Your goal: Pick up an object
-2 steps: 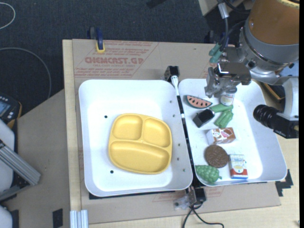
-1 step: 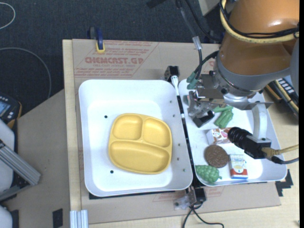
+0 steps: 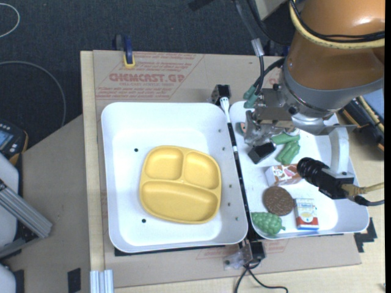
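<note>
Hard to tell the two-finger gripper [image 3: 261, 140] state; poised in the right white bin [image 3: 342, 224] just beside green pea-pod toy [image 3: 286, 144] — crowded neighbours risk a glancing miss; nothing visibly held

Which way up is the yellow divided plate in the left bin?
Right way up. The yellow divided plate lies flat in the left bin, its three compartments facing the camera.
</note>
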`<state>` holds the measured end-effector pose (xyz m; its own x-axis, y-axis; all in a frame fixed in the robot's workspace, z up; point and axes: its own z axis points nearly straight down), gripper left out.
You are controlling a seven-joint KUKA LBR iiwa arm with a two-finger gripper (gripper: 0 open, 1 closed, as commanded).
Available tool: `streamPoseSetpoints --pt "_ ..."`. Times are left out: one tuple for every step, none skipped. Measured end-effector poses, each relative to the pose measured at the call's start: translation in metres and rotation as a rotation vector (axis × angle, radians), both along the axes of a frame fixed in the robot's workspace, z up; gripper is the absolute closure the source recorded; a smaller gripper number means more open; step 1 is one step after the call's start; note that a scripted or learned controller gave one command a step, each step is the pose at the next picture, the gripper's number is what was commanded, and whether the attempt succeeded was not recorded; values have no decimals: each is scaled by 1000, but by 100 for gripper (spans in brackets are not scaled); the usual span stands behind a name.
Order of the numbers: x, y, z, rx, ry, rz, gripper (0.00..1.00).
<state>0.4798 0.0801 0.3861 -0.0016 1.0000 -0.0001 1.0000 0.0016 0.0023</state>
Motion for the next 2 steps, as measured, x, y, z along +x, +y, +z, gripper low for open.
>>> streamPoseSetpoints --pt "1 1 10 -1 -2 1 100" --pt "1 1 20 -1 -4 2 100"
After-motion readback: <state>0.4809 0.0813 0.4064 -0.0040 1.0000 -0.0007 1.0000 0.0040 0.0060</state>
